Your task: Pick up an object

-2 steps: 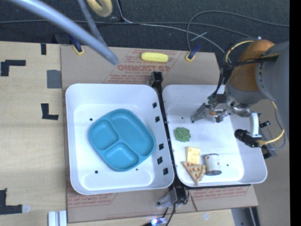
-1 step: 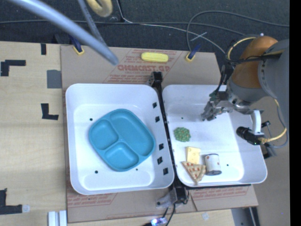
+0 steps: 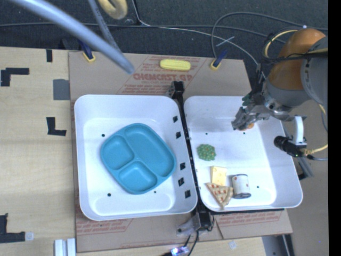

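In the right bin [image 3: 277, 191] lie a green broccoli-like piece [image 3: 206, 152], a yellow cheese block [image 3: 218, 174], a pizza slice [image 3: 220, 193] and a small grey can [image 3: 241, 185] on its side. My gripper [image 3: 244, 120] hangs over the upper right part of that bin, well above and to the right of the green piece. A small orange-brown bit shows at its tip, too small to identify.
The left bin [image 3: 90, 111] holds a blue divided plate [image 3: 137, 157]. A yellow banana-like toy [image 3: 175, 64] lies on the cardboard behind the bins. A black clamp [image 3: 178, 89] sits between the bins at the back. Cables run behind the right bin.
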Controlling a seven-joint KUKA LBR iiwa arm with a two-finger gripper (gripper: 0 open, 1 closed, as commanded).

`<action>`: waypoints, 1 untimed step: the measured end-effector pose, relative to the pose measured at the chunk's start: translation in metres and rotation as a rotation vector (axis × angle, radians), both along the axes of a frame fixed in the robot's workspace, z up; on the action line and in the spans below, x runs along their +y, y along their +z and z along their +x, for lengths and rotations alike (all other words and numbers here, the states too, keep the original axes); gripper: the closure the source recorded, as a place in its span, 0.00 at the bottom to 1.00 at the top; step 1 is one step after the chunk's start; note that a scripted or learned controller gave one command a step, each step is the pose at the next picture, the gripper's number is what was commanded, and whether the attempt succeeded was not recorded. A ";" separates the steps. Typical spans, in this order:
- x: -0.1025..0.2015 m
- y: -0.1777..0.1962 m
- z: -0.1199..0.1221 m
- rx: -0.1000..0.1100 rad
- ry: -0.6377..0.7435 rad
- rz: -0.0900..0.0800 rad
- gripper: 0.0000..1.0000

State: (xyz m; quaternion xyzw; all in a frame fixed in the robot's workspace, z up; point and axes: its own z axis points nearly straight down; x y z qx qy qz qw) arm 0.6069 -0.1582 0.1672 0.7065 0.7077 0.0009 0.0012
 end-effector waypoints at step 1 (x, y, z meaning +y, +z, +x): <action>-0.001 0.043 -0.001 0.000 0.000 -0.001 1.00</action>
